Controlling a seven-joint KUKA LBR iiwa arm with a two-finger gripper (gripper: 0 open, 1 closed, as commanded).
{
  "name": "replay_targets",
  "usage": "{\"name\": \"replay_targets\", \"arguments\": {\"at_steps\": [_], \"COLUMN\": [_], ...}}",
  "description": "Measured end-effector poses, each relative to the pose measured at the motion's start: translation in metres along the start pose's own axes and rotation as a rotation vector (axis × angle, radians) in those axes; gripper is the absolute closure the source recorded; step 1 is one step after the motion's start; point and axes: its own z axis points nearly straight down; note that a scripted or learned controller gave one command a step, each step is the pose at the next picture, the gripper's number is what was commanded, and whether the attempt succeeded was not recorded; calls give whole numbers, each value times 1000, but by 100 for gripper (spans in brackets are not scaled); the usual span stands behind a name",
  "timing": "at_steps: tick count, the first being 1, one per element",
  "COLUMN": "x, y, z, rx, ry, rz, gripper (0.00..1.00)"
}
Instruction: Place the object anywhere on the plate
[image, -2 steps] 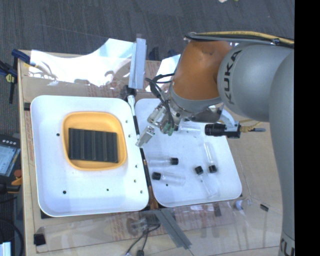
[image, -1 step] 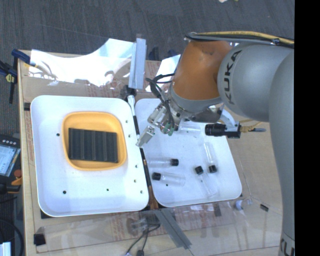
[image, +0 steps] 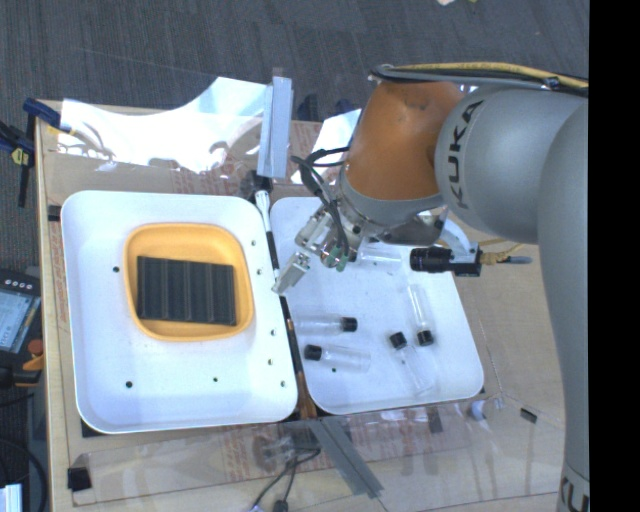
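A yellow plate (image: 186, 243) with a dark ridged insert lies in the left white bin (image: 95, 340). Several clear vials with black caps lie in the right white bin (image: 455, 375): one vial (image: 328, 324) sits mid-bin, another vial (image: 338, 356) just below it, and an upright-lying vial (image: 419, 312) is to the right. My gripper (image: 296, 260) hangs over the left edge of the right bin, near the divide between the bins, pointing down and left. It is above and left of the vials and right of the plate. No vial can be made out in it.
A grey metal bar (image: 275, 125) stands at the back between the bins. Crumpled clear plastic (image: 160, 130) lies behind the left bin. The arm's orange wrist (image: 400, 140) covers the back of the right bin. A black plug (image: 432, 260) juts out beside it.
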Motion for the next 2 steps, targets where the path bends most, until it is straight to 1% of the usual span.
{"name": "replay_targets", "arguments": {"at_steps": [2], "x": [0], "y": [0], "z": [0], "rx": [0], "ry": [0], "rz": [0], "gripper": [0]}}
